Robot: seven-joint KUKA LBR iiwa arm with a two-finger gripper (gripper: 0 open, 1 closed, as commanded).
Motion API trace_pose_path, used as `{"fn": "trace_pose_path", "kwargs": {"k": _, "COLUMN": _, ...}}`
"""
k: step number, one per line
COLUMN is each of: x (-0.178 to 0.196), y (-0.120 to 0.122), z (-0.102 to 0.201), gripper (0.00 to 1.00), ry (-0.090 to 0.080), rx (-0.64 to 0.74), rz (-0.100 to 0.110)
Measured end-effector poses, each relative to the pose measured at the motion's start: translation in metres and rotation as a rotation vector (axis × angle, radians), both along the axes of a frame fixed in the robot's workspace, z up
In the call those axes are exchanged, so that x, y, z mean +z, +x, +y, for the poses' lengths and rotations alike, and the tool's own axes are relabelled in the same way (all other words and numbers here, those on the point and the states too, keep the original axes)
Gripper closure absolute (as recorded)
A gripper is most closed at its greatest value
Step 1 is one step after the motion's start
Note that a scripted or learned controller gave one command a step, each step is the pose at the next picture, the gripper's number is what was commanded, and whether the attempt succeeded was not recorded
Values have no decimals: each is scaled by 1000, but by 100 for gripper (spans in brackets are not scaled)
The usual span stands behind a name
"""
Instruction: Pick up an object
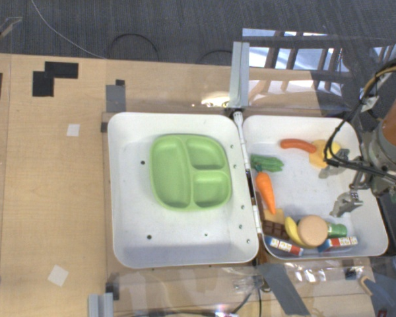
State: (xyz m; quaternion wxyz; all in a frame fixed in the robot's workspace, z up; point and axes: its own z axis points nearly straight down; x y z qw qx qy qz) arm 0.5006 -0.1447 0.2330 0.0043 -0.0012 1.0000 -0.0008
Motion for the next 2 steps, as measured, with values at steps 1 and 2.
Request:
{"fn": "trace_pose_path", "kwargs": {"k": 1, "x": -116, "y": 5, "z": 22, "gripper": 0, "ry": 2, "rx": -30, "rz": 3}}
{"fn": "trace_pose_path", "kwargs": {"k": 2, "x": -136, "y": 98, "z": -10, "gripper": 0, "ry": -1, "rx": -53, "rz": -18}}
